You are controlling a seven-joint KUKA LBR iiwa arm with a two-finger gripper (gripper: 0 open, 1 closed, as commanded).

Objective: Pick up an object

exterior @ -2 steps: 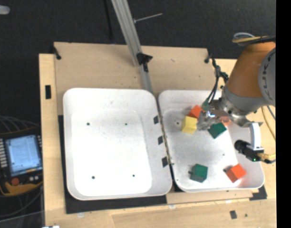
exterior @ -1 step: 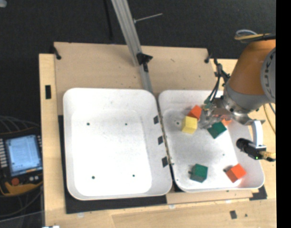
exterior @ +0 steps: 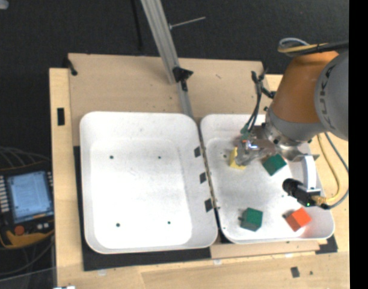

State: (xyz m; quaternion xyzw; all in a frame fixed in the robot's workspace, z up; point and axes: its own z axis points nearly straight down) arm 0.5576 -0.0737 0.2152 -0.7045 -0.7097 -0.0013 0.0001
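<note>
Camera view, from above: two white bins on a worktop (exterior: 58,161). In the right bin (exterior: 229,128): end effector (exterior: 249,146) low at the far left, grip state impossible to tell, just beside a yellow piece (exterior: 234,158); green block (exterior: 273,164) right of it; second green block (exterior: 251,219) and orange block (exterior: 298,220) near the front.

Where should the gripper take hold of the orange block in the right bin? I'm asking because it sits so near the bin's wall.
Probably the orange block is best taken from straight above, fingers across its two flat faces that run away from the right bin's wall. It lies alone, apart from the green block.
</note>
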